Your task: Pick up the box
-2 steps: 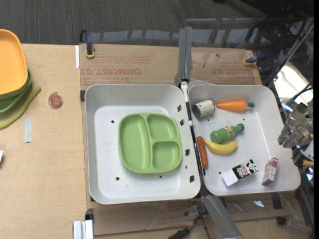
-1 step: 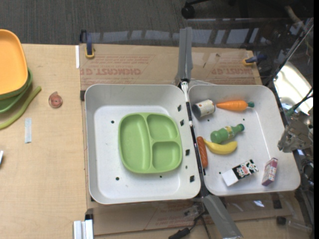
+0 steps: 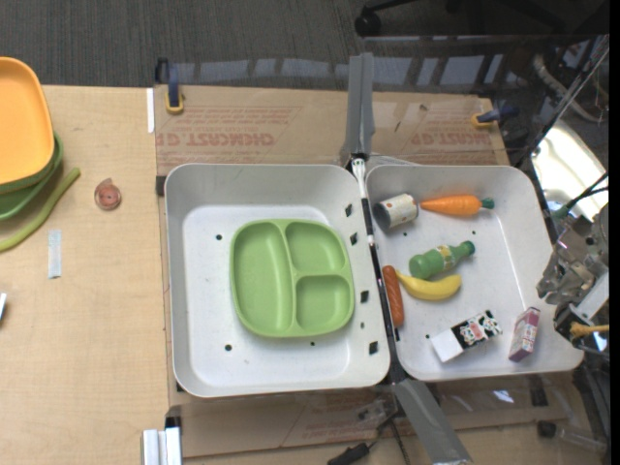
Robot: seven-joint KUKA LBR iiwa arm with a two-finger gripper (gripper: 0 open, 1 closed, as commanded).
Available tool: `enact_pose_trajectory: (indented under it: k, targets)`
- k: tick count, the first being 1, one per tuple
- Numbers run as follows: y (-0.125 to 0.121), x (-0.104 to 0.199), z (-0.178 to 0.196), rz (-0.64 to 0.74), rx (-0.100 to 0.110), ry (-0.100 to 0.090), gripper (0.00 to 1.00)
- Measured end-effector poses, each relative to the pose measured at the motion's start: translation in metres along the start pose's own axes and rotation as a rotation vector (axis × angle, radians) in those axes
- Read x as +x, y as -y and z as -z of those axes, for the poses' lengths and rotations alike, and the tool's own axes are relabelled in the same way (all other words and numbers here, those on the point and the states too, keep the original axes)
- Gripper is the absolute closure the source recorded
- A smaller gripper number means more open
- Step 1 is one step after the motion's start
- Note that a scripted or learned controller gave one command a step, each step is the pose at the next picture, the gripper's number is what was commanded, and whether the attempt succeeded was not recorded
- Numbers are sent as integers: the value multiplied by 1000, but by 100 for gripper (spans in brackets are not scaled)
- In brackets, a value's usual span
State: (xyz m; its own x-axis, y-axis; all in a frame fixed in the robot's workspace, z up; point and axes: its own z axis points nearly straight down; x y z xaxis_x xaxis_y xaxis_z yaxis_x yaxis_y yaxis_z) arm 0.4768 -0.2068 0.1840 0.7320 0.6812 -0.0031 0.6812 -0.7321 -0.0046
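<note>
The gripper (image 3: 573, 298) is seen at the right edge, just outside the right bin's (image 3: 523, 356) rim; whether it is released or clenched cannot be told, and nothing is seen grasped.

On the desk (image 3: 87, 356), an orange plate (image 3: 21, 119) is stacked on a green one at the far left, with a small pink disc (image 3: 108, 195) near it. The left bin (image 3: 194, 337) holds a green divided plate (image 3: 292, 278).

In the right bin, a red sausage (image 3: 392, 294) lies along the left wall, beside a banana (image 3: 429, 286). A green bottle (image 3: 442, 259) lies just above the banana, and a tin can (image 3: 396, 211) and a carrot (image 3: 451, 204) are placed farther back. The box (image 3: 465, 336), white with a black pattern, lies near the front wall, and a small pink carton (image 3: 524, 334) stands to its right, nearest the gripper.
</note>
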Motion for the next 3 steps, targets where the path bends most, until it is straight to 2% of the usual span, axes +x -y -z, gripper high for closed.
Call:
enact_pose_trajectory:
  k: [1, 3]
  targets:
    - [-8, -4, 18, -23, -1, 0, 100]
    - [-8, -5, 34, -18, 4, 7, 100]
